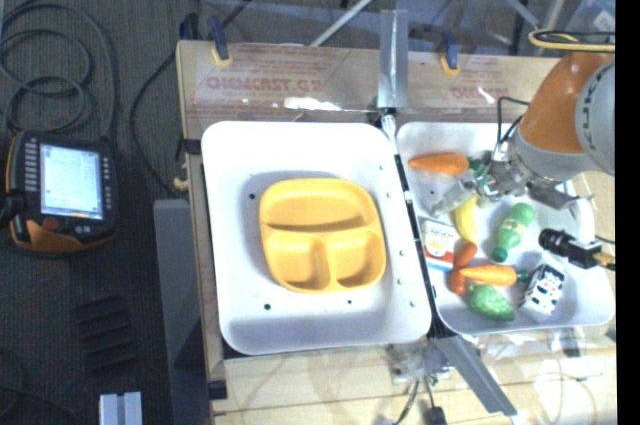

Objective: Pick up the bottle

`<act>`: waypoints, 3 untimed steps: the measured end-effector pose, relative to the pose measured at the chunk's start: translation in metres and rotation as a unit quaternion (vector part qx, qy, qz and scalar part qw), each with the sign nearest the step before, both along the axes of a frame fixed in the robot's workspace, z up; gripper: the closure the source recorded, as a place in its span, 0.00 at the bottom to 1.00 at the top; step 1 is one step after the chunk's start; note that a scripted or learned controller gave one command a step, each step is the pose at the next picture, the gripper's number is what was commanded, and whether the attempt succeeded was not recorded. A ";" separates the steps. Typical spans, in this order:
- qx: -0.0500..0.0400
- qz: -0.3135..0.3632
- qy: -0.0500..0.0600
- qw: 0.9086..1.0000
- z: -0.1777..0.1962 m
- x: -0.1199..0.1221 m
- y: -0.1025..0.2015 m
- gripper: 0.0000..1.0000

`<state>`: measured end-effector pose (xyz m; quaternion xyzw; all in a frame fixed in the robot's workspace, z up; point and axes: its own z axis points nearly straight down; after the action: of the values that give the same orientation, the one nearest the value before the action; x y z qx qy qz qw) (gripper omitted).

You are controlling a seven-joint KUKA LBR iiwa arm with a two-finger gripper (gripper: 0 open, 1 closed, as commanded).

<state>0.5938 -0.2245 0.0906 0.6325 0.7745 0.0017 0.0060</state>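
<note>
I hovered at the upper right of the frame, my gripper (pixel 492 175) low over the right bin (pixel 590 313), just above the banana (pixel 465 216) and near a carrot (pixel 438 163). Whether my jaws were open or closed I could not tell; the view was too blurred there. The green bottle (pixel 512 227) lay just below and right of me, untouched. I judged this the approach step: next I needed to shift over the bottle, descend, and close.
</note>
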 end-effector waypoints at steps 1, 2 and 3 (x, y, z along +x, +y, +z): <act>0.000 0.128 0.006 0.992 0.075 -0.019 0.001 0.00; -0.002 0.168 -0.002 0.986 0.012 -0.029 0.000 0.00; 0.001 0.169 -0.002 0.986 0.021 -0.028 0.002 1.00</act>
<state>0.5660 -0.2223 0.1118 0.4930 0.8700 0.0045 0.0068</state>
